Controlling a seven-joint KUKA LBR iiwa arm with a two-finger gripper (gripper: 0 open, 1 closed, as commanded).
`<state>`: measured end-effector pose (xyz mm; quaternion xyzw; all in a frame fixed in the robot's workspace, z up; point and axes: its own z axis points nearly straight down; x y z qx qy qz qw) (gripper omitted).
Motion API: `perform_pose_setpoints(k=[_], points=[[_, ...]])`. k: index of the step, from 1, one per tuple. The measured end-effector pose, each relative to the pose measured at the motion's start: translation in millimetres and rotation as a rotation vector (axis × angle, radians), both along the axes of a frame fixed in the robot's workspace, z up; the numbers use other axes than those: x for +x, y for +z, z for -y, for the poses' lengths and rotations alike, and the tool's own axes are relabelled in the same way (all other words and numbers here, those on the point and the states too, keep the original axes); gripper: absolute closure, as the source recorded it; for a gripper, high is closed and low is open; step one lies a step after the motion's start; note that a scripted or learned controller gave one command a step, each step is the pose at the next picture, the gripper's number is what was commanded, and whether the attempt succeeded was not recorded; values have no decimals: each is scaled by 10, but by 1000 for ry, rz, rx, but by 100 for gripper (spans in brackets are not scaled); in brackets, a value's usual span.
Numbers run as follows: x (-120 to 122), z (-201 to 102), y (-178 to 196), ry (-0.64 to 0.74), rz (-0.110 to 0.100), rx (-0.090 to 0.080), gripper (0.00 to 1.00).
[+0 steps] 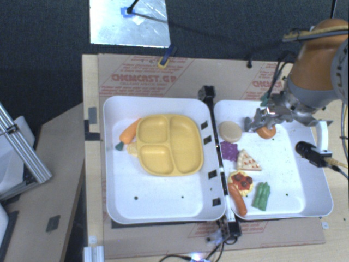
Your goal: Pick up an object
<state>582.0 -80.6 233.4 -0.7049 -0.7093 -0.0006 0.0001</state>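
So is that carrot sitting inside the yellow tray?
No, the carrot lies on the left bin's floor, against the yellow tray's outer left edge.
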Motion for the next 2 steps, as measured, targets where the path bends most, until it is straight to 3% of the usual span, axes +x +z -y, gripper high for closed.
perform_pose_setpoints(k=[1, 2], points=[[-381, -263, -202, 0, -4, 1, 100], [-367, -301, -176, 0, 1, -1, 100]])
